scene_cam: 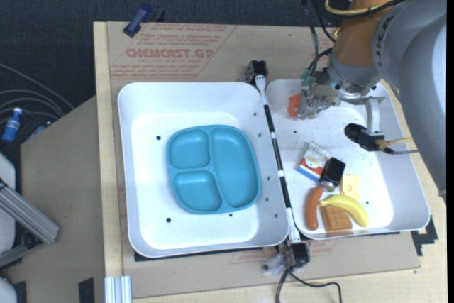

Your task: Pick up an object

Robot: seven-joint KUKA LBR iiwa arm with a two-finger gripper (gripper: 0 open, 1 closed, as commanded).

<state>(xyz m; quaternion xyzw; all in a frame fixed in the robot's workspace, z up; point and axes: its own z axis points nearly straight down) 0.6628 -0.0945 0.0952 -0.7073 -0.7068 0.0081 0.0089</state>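
1. The bench (177, 57) carries 2 white bins side by side: the left bin (138, 131) and the right bin (397, 213).
2. The arm (404, 39) reaches in from the right, with its orange band above the far end of the right bin.
3. The gripper (309, 107) is low over the far left corner of the right bin. Whether it is wide or narrow cannot be told from this view, and nothing can be seen held in it.
4. The small orange piece (294, 106) lies on the bin floor just beside the gripper, on its left, close to the wall shared by the 2 bins. Whether the 2 touch cannot be told.
5. The other items sit in the near half of the right bin, well apart from the gripper:
   - a small white, blue and red packet (311, 160);
   - a black block (333, 171) touching the packet's right side;
   - a yellow square (351, 185) just right of the black block;
   - a banana (347, 208) below the yellow square;
   - a red sausage (313, 208) left of the banana;
   - a brown slice (338, 222) partly under the banana.
6. The left bin holds 1 blue plate (213, 168) with 3 compartments, lying flat near its middle.
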